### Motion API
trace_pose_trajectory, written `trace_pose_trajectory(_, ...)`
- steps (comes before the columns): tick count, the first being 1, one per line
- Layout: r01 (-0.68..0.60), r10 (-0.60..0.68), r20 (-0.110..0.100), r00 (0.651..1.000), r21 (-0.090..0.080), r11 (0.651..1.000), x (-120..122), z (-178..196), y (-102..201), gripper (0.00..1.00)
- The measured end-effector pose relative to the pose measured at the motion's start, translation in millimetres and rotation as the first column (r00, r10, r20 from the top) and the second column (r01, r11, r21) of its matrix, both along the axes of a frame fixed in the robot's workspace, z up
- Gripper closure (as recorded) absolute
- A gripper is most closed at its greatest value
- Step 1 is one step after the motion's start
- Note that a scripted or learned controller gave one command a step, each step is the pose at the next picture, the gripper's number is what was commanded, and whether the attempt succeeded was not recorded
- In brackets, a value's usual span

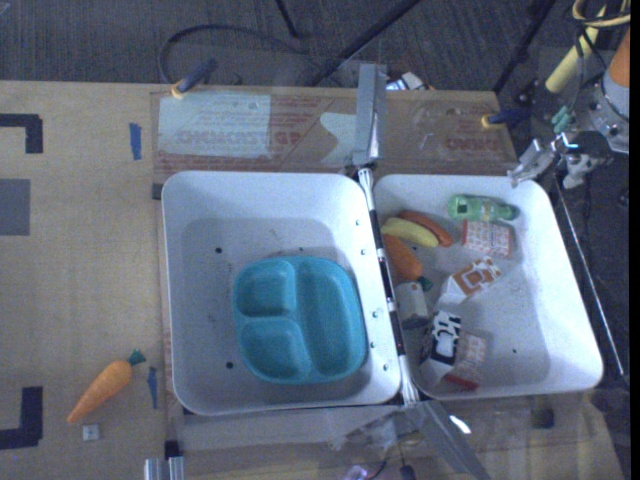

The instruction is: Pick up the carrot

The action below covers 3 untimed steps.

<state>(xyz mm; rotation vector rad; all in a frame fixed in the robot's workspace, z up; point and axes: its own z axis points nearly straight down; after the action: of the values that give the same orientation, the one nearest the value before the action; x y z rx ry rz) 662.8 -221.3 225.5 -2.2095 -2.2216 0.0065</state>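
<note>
- We put this at the approach step, nothing grasped yet.
- Gripper point(540, 160) hangs above the top right corner of the right bin point(575, 298), arm coming in from the right; whether it's open or closed, we cannot tell.
- Carrot point(101, 389) lies on the bench point(70, 268), outside both bins, near the lower left corner of the left bin point(200, 208), leafy end up-right. Well apart from the gripper.
- Left bin holds a teal divided plate point(299, 319).
- Right bin holds a clutter: banana point(418, 231), an orange item point(403, 258) beside it, green package point(481, 208), small boxes.
- Next move, we judge: a long traverse across both bins, descend over the carrot, align with its slant. That orange item could be a false target.
</note>
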Motion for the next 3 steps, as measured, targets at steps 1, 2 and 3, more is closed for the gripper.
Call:
trace_pose_trajectory(1, -0.138, 0.138, 0.003, 0.990, -0.001, 0.990, 4, -86, 84, 0.00)
trace_pose_trajectory(2, -0.378, 0.378, 0.006, 0.926, -0.007, 0.926, 2, -138, 116, 0.00)
trace_pose_trajectory(3, -0.583, 0.583, 0.011, 0.812, -0.003, 0.812, -35, -139, 122, 0.00)
